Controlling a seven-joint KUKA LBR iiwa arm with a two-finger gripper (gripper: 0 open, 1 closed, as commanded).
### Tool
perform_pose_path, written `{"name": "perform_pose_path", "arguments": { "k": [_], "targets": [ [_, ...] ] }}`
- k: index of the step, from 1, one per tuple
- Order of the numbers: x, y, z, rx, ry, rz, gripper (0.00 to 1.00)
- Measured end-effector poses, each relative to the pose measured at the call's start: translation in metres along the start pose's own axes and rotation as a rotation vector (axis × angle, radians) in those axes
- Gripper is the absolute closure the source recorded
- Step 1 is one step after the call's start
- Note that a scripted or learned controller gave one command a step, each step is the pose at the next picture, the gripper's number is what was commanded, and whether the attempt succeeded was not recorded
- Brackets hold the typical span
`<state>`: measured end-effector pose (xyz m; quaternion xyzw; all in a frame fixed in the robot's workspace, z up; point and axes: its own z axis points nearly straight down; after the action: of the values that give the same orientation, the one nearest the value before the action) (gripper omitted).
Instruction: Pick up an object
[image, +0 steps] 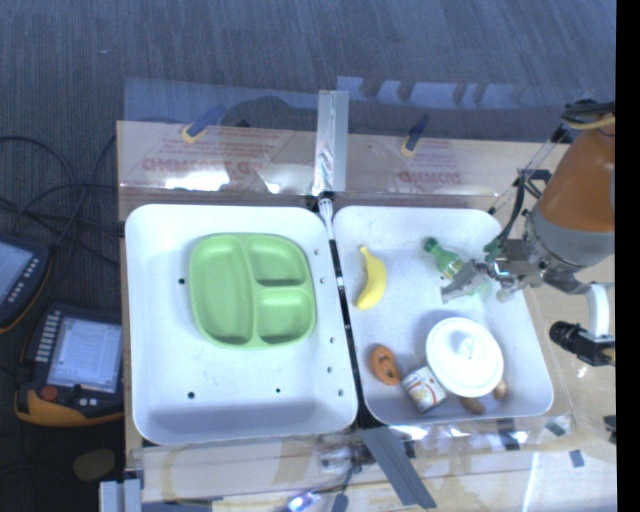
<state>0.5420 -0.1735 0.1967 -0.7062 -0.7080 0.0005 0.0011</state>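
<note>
The right bin holds several objects. A yellow banana lies near its left wall. A small green bottle lies toward the back. At the front are a white round bowl, a brown oval piece and a small printed cup. My gripper hangs low over the right bin, just right of and slightly nearer than the green bottle, close beside it. Nothing shows held in it.
A green divided plate rests in the left bin. A raised divider separates the bins. A small brown object peeks out beside the white bowl. The arm's orange band stands over the right bin's right wall.
</note>
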Motion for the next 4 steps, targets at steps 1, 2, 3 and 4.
{"name": "perform_pose_path", "arguments": {
  "k": [1,2,3,4],
  "targets": [
    [-0.024,0.053,0.064,0.001,0.000,0.131,0.00],
    [-0.031,0.082,0.102,-0.005,0.001,0.106,0.00],
    [-0.031,0.111,0.105,0.021,0.013,0.224,0.00],
    [-0.029,0.119,0.106,0.070,0.014,0.365,0.00]
  ]
}}
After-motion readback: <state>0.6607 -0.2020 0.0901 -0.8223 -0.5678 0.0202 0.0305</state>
